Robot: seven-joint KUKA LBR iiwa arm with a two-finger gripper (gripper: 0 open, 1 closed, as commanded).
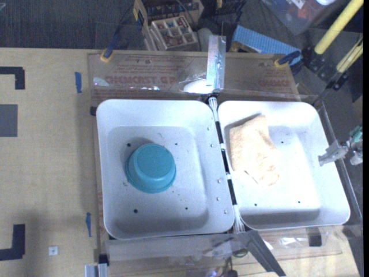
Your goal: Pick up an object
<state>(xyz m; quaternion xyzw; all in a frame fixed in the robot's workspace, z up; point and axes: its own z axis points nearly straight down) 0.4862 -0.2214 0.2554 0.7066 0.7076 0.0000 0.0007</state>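
The bench (40, 172) carries two shallow white bins side by side. The left bin (109, 120) holds a teal bowl (151, 167), upside down, resting on the bin floor slightly left of centre. The right bin (305, 120) holds a beige cloth (253, 149), lying flat against the bin's left side near the divider between the bins. The gripper (340, 153) sits at the right bin's right rim, well apart from both objects; whether it is open or closed cannot be told.
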